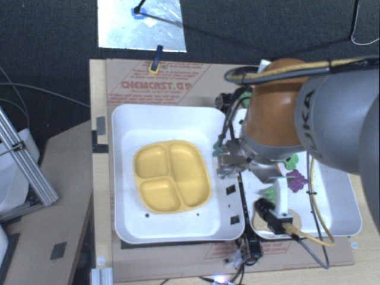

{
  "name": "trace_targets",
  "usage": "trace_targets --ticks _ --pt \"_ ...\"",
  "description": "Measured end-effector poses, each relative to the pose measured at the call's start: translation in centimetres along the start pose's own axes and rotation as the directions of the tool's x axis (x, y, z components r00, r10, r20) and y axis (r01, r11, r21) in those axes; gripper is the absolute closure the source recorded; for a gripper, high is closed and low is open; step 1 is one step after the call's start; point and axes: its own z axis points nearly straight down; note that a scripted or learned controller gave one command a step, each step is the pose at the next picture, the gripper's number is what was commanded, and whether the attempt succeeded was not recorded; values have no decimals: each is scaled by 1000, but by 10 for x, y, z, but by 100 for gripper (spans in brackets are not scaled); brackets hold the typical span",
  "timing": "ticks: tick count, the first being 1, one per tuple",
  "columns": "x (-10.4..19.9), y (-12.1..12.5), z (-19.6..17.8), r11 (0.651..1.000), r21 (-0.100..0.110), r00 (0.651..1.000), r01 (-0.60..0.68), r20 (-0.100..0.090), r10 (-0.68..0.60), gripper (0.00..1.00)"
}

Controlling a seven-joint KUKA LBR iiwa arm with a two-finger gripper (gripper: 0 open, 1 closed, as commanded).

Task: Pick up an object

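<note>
Arm [335,120] is reaching in over the bench. Its orange band [270,108] is hanging above the wall between the two bins, just to the view-right of the yellow divided plate [172,176].

Plate is lying flat in the left bin [127,153], roughly centred, with nothing sitting in its compartments.

Gripper [229,161] is sitting low, just beside the plate's right rim and close to the dividing wall. It is looking apart from the plate, though the wrist is covering most of it. The arm's bulk is hiding the working end, so I am not able to judge how wide it is parted, or whether it has hold of anything.

Other candidates are lying further right of the plate, past the divider, in the right bin [347,215]. A small purple piece [296,180] and a green piece [270,192] are peeking out from under the wrist. More may be lying beneath the arm.

Step in hand, as I am reading it: approach or descent, with no grasp showing yet.

The next move is calling for a settled target. The plate is broad and shallow, so it would be needing a pinch on its rim. The small pieces would suit two fingers better, but they are crowding the divider. Either way it is wanting a clean straight lift clear of the bin wall.
</note>
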Motion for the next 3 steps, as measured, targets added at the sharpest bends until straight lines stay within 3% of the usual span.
trace_targets --ticks 1,2,3 --pt "0 1 -10 1000 -1 1000 4 -1 -4 100" --pt "32 102 78 1000 3 1000 0 2 0 100" --pt "88 180 87 1000 -4 1000 2 -1 -2 100"
